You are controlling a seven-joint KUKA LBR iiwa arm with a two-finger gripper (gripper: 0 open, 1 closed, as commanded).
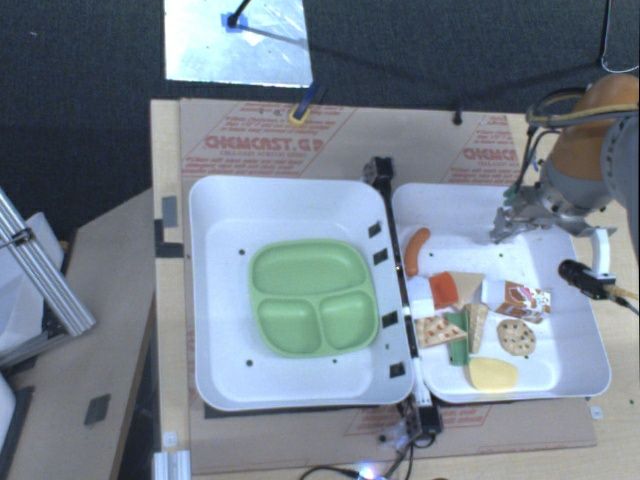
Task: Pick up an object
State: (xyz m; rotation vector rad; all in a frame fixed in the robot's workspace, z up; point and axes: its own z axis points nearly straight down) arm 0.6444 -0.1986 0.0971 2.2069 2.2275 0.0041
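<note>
We are looking down on the worktop (pixel 250 128) with two white bins. The left bin (pixel 215 218) is holding a green tray (pixel 310 298) with three compartments. The right bin (pixel 580 358) is holding the toy food: a sausage (pixel 416 250) near the divider, an orange block (pixel 443 289), a cracker (pixel 436 329), a green stick (pixel 459 346), a tan wedge (pixel 478 325), a cookie (pixel 516 338), a yellow piece (pixel 493 374) at the front, and a printed packet (pixel 526 300).

The arm (pixel 590 158) is reaching in from the right, and the pincer (pixel 505 230) is hanging over the bare back part of the right bin, well apart from the food pile. We are not able to tell whether it is spread or pressed together, too small and blurred. Nothing is showing between its tips.

Risks we are judging from here: the pincer is sitting over bare floor, so a straight descent is likely closing on nothing. The pieces near the middle are touching or overlapping, so a grab there is risking two items, or a flat piece sliding out. The sausage is lying close to the divider wall, risking a collision.
</note>
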